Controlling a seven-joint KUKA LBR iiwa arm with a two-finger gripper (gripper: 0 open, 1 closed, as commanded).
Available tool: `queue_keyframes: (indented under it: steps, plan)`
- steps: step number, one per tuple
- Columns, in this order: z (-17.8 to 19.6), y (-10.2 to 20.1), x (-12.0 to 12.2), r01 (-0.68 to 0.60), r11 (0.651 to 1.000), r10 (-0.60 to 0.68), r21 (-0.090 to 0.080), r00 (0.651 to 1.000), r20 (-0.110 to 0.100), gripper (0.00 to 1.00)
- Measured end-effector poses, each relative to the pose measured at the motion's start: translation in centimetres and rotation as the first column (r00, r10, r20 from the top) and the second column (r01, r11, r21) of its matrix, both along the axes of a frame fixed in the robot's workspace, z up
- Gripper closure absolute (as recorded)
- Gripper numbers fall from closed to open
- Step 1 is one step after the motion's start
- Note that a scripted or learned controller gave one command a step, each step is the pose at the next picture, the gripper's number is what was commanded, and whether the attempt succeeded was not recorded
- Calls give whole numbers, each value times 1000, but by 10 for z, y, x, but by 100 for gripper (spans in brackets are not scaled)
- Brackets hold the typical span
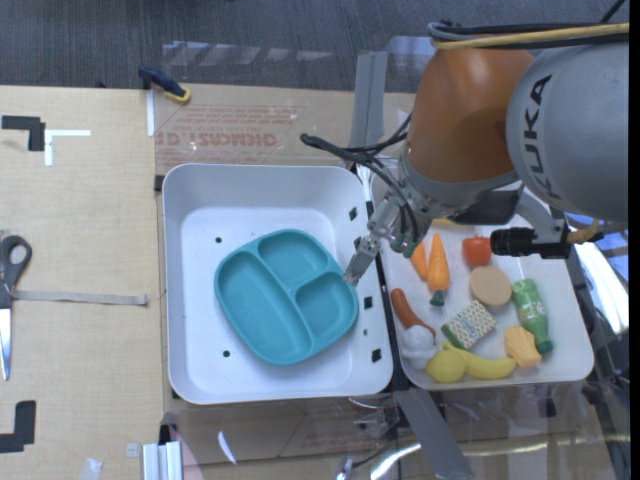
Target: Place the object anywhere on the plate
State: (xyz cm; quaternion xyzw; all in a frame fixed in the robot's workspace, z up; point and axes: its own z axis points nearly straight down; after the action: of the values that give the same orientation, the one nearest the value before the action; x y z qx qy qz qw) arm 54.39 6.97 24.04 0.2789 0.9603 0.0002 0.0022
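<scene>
A teal plate (285,296) with three compartments lies in the left white bin (190,208), and nothing lies on it. My gripper (361,259) hangs low over the divider between the two bins, just off the plate's right rim. I see no object in it. The right bin (575,363) holds several toy foods: two orange carrots (437,265), a red tomato (477,250), a tan round biscuit (490,286), a green bottle (531,313), a speckled cracker (470,323), a yellow banana (470,367) and a red sausage (408,308). The arm's orange band (465,108) covers the right bin's back part.
Scissors (10,268) lie on the wooden bench at the far left. A blue and yellow tool (165,84) rests behind the left bin. A black cable (335,150) loops from the wrist over the left bin's back right corner.
</scene>
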Motion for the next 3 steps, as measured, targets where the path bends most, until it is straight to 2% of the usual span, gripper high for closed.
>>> queue_keyframes:
  steps: [3]
  plan:
    - [0, 0, 0, 0, 1000, 0, 0, 1000, 0, 0]
